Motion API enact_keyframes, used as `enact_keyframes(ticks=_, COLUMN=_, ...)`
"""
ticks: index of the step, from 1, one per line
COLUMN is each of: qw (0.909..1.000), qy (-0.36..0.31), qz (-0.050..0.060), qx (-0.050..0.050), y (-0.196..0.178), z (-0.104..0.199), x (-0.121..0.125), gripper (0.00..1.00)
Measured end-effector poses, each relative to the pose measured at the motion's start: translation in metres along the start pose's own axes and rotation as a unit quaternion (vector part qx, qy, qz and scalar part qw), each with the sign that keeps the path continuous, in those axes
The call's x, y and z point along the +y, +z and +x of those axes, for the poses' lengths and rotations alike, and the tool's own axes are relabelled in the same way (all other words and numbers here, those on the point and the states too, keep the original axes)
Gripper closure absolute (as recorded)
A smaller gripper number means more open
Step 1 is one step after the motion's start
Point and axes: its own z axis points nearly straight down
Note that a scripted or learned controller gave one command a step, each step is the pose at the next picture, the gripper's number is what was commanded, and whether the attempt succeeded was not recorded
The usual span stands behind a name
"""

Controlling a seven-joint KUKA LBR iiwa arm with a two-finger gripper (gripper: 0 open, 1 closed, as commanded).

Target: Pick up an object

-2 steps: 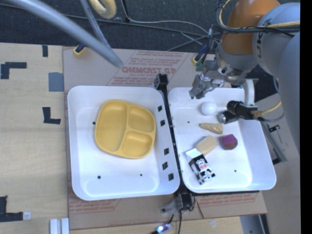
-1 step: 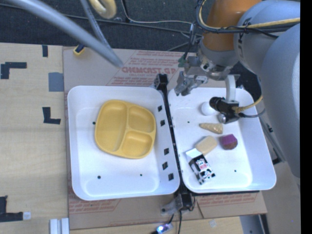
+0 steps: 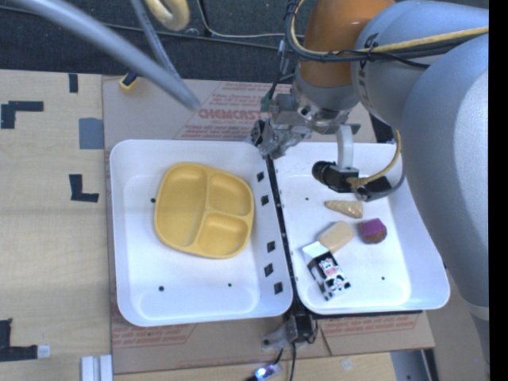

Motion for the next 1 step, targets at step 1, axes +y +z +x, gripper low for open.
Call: enact_keyframes(ticks=1, qw=1.0, qy=0.0, qz=-0.001, qx=0.0, y=-0.0012, z=0.0523, x=0.0021, gripper=1.0)
